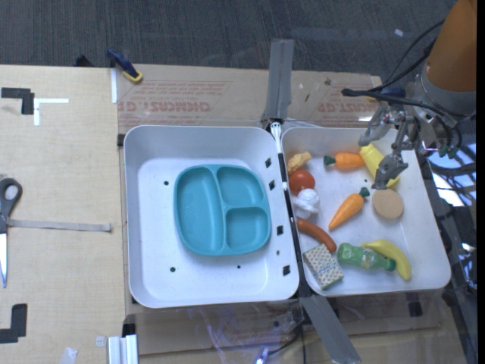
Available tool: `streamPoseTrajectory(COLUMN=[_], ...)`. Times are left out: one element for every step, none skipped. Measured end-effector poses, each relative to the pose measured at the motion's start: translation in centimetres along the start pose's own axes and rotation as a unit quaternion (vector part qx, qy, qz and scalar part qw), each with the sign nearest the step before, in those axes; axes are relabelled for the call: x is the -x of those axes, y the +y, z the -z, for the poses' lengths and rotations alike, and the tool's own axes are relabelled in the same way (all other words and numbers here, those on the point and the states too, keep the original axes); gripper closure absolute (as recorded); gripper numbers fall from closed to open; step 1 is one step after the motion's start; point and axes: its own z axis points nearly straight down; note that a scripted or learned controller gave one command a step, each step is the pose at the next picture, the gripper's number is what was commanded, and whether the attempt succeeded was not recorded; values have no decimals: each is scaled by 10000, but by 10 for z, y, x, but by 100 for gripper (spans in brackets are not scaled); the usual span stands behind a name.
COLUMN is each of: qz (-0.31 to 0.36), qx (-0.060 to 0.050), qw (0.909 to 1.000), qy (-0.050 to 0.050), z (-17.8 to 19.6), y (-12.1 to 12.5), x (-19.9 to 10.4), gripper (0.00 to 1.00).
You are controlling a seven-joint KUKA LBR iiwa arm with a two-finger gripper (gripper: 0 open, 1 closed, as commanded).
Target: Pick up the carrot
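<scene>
Two carrots lie in the right bin [424, 275]. The larger carrot [345, 211] is orange with a green stub and lies at a slant near the bin's middle. A smaller carrot [348, 160] lies near the bin's far wall. My gripper [378, 158] hangs over the far right part of this bin, right of the small carrot and up-right of the larger one. It is open, its fingers spread around a yellow toy piece [371, 156] below them, and it holds nothing.
The right bin also holds a tan disc [388, 204], banana [397, 257], green bottle [362, 256], cracker box [322, 267], sausage [316, 233], tomato [301, 180] and white garlic [307, 201]. A teal divided plate [223, 209] sits in the left bin [144, 226].
</scene>
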Motion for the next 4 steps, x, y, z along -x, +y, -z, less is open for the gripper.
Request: streamPoseTrajectory(qz=[-502,-374,-1892,-2806], qx=[-1,-2,-5,-6], qw=[9987,9993,9819,9598], qy=[4,-1,-12,7], z=[-110,-179,-178,-179], y=[6,22,-38,-13], x=[17,-25,30,27], gripper=[0,0,0,0])
